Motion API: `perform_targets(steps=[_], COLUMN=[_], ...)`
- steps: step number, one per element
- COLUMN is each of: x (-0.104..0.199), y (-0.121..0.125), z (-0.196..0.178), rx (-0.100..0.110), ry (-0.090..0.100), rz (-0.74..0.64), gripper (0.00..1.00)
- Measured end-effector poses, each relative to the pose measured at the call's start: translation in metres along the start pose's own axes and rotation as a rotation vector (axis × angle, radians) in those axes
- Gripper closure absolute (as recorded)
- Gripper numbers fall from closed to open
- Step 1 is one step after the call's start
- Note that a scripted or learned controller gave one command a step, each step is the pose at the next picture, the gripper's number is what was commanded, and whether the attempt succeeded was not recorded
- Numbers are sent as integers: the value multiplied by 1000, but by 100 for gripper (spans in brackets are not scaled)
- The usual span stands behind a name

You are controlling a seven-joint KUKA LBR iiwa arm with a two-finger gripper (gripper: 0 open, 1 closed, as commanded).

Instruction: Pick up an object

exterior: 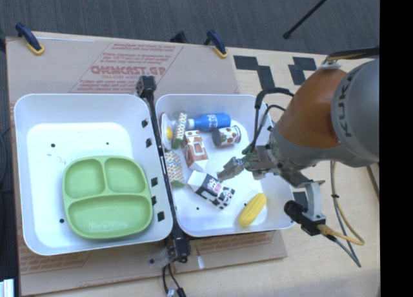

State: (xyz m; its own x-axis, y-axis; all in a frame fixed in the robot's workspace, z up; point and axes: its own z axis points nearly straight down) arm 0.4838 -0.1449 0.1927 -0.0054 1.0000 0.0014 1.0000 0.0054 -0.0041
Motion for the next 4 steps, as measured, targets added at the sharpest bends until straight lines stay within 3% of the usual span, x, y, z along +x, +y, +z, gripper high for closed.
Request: perform_targets(steps=[1, 2, 3, 4], x=[-67, 29, 32, -5], y=[54, 103, 103, 59], z=[101, 99, 90, -14], rx=[-1, -4, -2, -4], ry=[-2, -14, -8, -2], rz=[-1, 4, 1, 1], gripper=[0, 0, 100, 100])
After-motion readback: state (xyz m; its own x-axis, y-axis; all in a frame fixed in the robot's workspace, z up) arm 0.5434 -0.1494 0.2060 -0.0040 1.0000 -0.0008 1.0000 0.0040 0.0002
